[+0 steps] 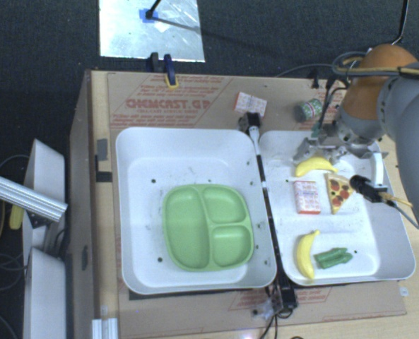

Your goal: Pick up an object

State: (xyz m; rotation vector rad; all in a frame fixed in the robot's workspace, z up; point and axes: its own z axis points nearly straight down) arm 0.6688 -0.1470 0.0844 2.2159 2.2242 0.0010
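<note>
A: Where are the things to pick?

B: All in the right bin (396, 249). A banana (315, 166) lies near the bin's far wall, and just beneath it sit a small red-and-white packet (307, 197) and a pizza slice (338, 192), side by side. A second banana (306, 253) stands close to the near wall, with green beans (333, 258) just right of it.

A: And the gripper?

B: The gripper (323, 145) sits low over the far end of that bin, just above the upper banana. I cannot tell how far it is open, and nothing shows between its parts.

A: Room to move?

B: The middle of the right bin, between packet and lower banana, is bare white floor. The bins touch along their shared wall.

A: The left bin (135, 189)?

B: It holds a green divided plate (208, 227), set toward the near right corner. Both bins rest on the table (174, 101).
</note>
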